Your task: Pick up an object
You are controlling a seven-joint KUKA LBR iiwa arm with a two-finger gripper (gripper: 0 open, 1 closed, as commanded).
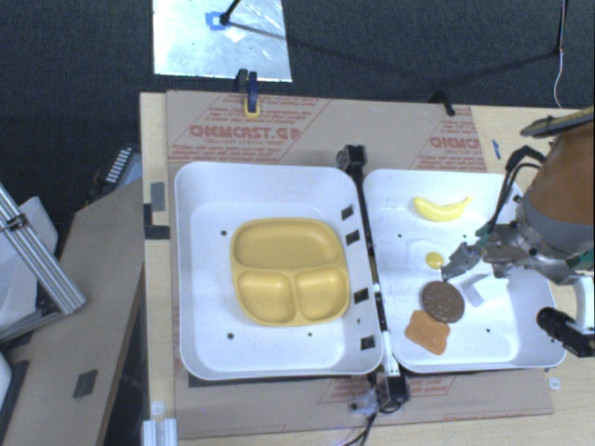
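Camera view, end effector low in right bin, finger spread unreadable, just above brown disc, arm cut off at right

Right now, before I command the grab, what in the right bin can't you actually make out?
- Claw fingers: too small and blurred in the camera view to tell open from shut.
- Small yellow piece: too small to identify.
- Arm: cut off by the right edge.
- Brown disc: touching the orange piece or just near, unclear.

A single fixed camera looks down at a slant from above the bench, far enough to take in both white bins side by side. The arm enters from the right edge.
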